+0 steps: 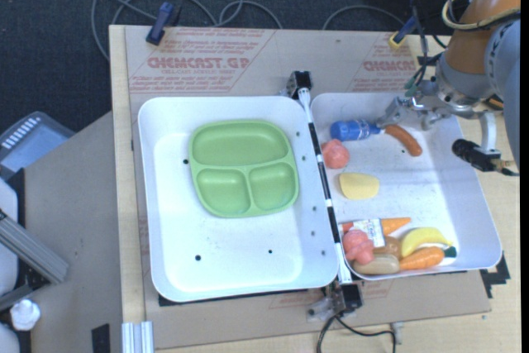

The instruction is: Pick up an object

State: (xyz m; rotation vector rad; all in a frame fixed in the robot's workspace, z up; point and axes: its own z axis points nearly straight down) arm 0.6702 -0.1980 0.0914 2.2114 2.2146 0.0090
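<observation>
The approach step is judged to be in hand: the gripper (402, 108) is poised, fingers seemingly apart though this cannot be told, beside the sausage (404, 139) in the right bin (471, 202), so lowering and closing are called for.

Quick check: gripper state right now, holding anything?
Gripper: cannot be told; it sits over the right white bin, beside the small orange-red sausage.

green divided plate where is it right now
In the camera view, the green divided plate lies in the left bin, toward its far half.
</observation>
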